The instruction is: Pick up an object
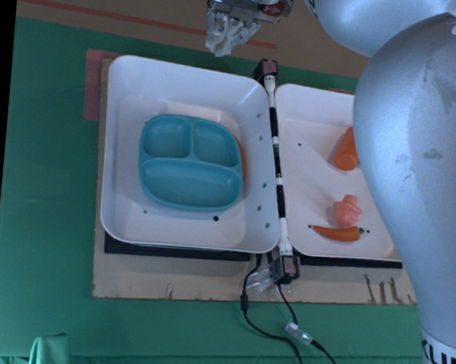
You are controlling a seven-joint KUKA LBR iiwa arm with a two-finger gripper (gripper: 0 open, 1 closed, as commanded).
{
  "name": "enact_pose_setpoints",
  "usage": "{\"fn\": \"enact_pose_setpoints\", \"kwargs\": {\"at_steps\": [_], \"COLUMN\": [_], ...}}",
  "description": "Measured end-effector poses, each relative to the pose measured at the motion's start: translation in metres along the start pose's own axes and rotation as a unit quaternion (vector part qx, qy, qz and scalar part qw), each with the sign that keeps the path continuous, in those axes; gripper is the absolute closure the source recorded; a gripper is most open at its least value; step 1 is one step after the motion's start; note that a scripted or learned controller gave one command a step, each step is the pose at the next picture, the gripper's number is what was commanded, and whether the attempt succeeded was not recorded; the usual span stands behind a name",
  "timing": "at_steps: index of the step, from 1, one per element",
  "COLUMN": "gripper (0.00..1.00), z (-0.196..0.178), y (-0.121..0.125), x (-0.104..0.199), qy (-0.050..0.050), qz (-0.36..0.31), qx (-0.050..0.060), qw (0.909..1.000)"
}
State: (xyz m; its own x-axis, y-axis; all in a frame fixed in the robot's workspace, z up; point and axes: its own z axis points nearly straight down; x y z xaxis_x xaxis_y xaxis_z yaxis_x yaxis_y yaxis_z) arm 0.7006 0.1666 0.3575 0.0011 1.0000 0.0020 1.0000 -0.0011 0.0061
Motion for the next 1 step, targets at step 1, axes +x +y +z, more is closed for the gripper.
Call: {"fn": "enact_pose_setpoints", "kwargs": {"at_steps": [1], "gripper": [1.00], "z": [-0.0044], "y": [0.0000], "x": [0.0024], "qy": [-0.001], "qz": [0.001], "qx": [0.000], "qw": [1.0000]}}
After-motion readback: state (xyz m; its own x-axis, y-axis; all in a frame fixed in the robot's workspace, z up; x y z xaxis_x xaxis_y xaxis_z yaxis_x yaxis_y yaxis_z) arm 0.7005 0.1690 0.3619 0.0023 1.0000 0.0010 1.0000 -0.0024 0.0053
